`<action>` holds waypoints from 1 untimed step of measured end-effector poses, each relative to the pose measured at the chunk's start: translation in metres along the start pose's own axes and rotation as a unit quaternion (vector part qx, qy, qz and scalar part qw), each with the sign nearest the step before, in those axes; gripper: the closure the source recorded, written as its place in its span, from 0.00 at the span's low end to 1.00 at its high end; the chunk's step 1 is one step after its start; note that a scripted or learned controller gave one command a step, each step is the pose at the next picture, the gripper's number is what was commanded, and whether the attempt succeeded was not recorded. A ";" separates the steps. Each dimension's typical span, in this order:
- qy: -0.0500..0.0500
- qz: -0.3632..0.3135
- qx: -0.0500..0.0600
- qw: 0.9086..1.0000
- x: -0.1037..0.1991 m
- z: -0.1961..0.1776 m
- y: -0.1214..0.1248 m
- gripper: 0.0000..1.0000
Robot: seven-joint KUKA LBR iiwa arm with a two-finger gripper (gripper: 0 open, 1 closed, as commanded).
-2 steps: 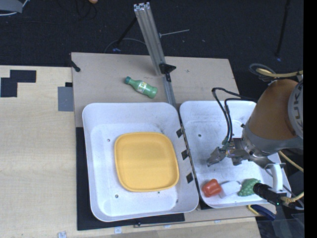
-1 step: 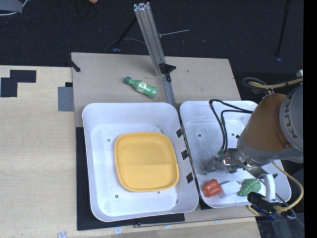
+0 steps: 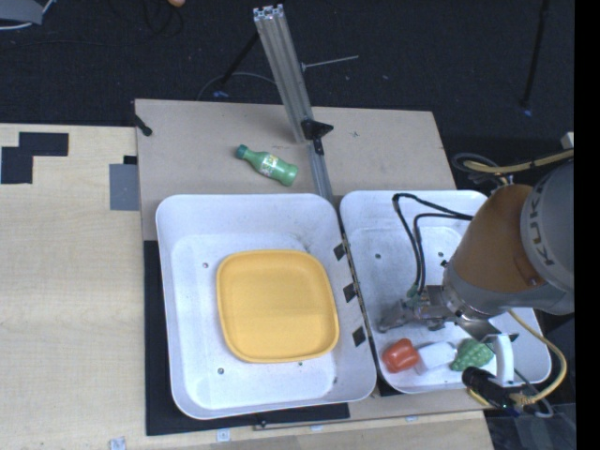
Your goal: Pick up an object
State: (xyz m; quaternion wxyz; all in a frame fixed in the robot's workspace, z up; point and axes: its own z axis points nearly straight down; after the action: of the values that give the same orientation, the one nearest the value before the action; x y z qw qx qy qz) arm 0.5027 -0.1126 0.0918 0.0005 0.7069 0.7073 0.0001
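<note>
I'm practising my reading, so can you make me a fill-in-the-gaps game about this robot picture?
1. The yellow plate lies in the ____ bin.
2. The little bottle lying on the bench behind the bins is ____.
3. The red thing sits in the ____ bin.

Missing words: left; green; right

- Left bin (image 3: 178, 251): the yellow plate (image 3: 277, 305) takes up most of its floor; bare strips run along the rim all round it.
- Right bin (image 3: 375, 223): the arm (image 3: 511, 247) covers its right half, and a black cable (image 3: 412, 228) loops across the upper floor.
- The bare floor left of the cable is open.
- Near edge: a red object (image 3: 401, 354), a white piece (image 3: 435, 357) and a green object (image 3: 473, 353) sit close together in a row.
- A slanted metal rail (image 3: 289, 64) rises behind the bins, with a green bottle (image 3: 267, 165) lying left of it on the board.
</note>
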 end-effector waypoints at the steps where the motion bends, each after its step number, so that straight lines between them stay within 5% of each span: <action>1: 0.000 0.001 -0.001 1.000 -0.001 -0.011 0.001 1.00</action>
State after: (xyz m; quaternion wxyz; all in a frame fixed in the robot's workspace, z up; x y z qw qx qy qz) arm 0.5033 -0.1139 0.1030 0.0013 0.7079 0.7064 0.0009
